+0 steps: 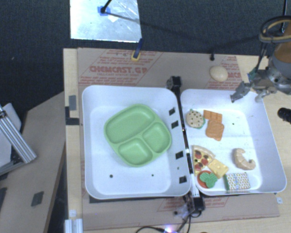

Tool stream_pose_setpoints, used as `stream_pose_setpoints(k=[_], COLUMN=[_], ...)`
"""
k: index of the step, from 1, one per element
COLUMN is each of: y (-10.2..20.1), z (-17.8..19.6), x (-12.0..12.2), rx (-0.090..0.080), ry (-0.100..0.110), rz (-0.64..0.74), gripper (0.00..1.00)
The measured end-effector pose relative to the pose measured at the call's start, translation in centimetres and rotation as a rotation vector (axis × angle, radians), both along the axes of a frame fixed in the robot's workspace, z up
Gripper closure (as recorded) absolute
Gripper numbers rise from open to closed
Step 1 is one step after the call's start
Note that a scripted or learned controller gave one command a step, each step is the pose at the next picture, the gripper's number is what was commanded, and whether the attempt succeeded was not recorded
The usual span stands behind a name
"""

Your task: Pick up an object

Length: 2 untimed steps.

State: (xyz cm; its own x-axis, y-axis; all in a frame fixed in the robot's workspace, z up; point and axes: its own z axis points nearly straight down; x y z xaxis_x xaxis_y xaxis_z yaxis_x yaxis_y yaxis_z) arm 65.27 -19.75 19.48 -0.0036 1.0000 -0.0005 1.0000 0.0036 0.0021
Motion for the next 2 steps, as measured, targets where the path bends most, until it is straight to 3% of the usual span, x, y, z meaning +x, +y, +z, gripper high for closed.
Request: stream_pose_setpoints(k=[2], y=[1.0], z=[-10.4], x=[-0.5], rx=[0.000], ry=[0.002], rz=[0.004], gripper=[0.00])
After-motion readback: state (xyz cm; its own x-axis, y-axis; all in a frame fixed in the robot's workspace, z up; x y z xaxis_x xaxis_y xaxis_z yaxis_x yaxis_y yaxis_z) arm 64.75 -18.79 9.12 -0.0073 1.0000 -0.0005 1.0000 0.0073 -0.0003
